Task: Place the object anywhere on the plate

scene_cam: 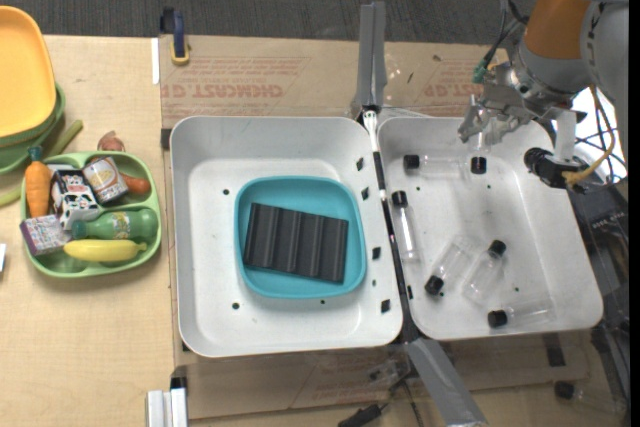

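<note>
The hand (480, 140) hangs over the right bin's (560, 245) far edge, grip state unclear. Clear vials (455, 265) lie below; the teal plate (300, 198) waits left. Slick, see-through vials could roll from a pinch

Both bins (190, 245) look like smooth white plastic with a slight gloss. Teal plate (258, 205): matt plastic. Ribbed dark object (296, 241): matt. Vials (452, 262): clear, glossy, black-capped. Bench (90, 335): matt wood-look.
</note>
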Tool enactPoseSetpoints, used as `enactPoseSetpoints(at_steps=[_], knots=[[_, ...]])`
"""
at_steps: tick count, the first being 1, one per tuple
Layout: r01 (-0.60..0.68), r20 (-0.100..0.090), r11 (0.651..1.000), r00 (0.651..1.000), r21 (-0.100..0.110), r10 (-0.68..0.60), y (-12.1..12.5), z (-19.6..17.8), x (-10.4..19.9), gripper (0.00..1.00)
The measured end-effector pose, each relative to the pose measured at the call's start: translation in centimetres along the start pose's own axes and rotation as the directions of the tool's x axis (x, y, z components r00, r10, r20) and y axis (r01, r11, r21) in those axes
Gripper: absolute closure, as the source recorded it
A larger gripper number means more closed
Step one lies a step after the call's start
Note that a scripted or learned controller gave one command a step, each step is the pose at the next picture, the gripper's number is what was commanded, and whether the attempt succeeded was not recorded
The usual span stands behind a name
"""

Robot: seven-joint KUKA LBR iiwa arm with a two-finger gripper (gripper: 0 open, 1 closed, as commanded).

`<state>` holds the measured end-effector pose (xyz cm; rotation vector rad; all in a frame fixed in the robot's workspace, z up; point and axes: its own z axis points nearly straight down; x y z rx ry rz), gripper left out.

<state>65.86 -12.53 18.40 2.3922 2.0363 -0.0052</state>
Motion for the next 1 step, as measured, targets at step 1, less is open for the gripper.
enactPoseSetpoints(at_steps=[1], knots=[[0.0, 0.0, 1.0, 1.0, 0.0, 0.0, 0.01, -0.01, -0.01, 0.0]])
